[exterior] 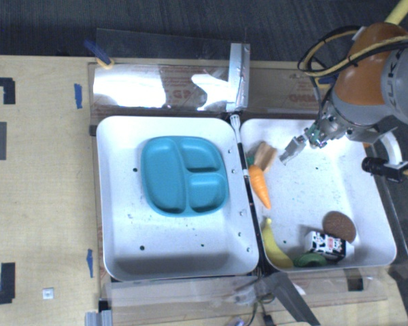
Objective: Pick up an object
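The right bin [367, 182] contains the candidate objects. An orange carrot [260, 185] lies against the bin's left wall, with a tan bread-like piece [264, 155] touching its upper end. A yellow banana [274, 246] lies along the lower left corner. A brown round cookie-like disc [340, 225] rests near the lower right, touching a black-and-white patterned item [327, 244] just below it; a green object [311, 259] lies beside that item and near the banana's tip.

The gripper [294, 148] hangs over the bin's upper part, near the bread-like piece, with nothing between its parts. Whether it is wide or narrow cannot be told.

The left bin [122, 250] holds a blue divided tray [183, 175]. Both bins sit on the counter [34, 195].
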Available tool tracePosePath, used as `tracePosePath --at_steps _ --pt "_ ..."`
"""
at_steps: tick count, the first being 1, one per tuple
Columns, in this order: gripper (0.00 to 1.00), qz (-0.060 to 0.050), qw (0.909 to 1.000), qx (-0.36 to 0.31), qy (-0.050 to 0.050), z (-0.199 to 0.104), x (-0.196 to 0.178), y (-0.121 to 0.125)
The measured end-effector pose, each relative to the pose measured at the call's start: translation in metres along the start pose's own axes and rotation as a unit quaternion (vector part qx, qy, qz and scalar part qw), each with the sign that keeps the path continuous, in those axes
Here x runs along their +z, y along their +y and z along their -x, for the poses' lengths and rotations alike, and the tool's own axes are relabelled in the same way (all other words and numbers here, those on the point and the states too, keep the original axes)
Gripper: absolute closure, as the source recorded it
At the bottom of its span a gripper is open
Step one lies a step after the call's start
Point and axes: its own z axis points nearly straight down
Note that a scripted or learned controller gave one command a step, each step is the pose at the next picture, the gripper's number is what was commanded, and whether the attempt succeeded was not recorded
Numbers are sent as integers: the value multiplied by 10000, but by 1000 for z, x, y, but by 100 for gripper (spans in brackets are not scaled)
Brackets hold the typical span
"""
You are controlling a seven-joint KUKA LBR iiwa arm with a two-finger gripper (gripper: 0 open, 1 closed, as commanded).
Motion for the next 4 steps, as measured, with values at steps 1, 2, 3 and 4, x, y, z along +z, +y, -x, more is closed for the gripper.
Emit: tracePosePath --at_steps 1,2,3,4 --pt "0 -6 9978 662 -3 49 -39 -17" --pt "0 -64 9917 1285 40 -44 52 -62" --pt "0 -24 9968 802 18 10 64 24" --pt "0 -5 10000 51 11 -29 64 -31"
